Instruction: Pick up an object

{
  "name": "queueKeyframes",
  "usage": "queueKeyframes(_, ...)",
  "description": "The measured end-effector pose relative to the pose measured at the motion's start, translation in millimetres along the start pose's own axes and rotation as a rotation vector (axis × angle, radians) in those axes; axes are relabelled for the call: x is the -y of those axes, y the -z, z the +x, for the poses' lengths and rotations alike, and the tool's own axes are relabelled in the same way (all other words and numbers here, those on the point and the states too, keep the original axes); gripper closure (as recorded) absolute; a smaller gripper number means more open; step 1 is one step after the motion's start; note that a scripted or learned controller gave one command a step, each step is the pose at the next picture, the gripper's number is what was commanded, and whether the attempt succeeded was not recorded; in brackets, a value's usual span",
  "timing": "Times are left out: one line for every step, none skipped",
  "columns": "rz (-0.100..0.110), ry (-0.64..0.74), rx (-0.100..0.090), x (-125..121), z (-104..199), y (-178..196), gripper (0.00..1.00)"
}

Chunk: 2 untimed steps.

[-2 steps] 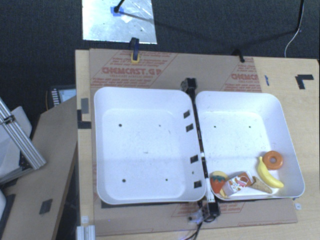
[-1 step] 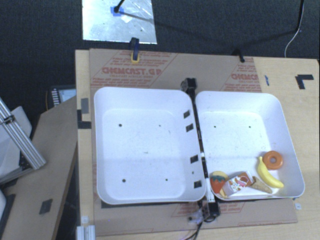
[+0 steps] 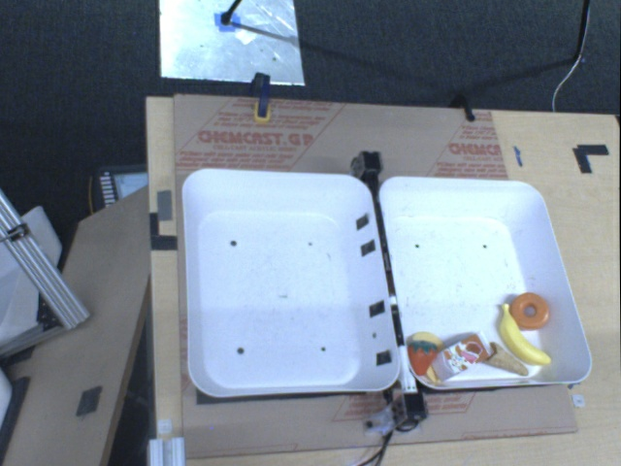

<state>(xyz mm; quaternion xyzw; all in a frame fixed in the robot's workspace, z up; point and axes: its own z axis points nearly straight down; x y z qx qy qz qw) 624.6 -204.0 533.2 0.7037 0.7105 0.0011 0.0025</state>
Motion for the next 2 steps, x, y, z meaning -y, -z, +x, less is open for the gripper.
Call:
queueKeyframes(0.002,0.001,-0.004,54.6,78.5,3.5,1.00)
queueKeyframes(-0.002,-0.010,0.002,-8.6,34.7,2.5,1.00)
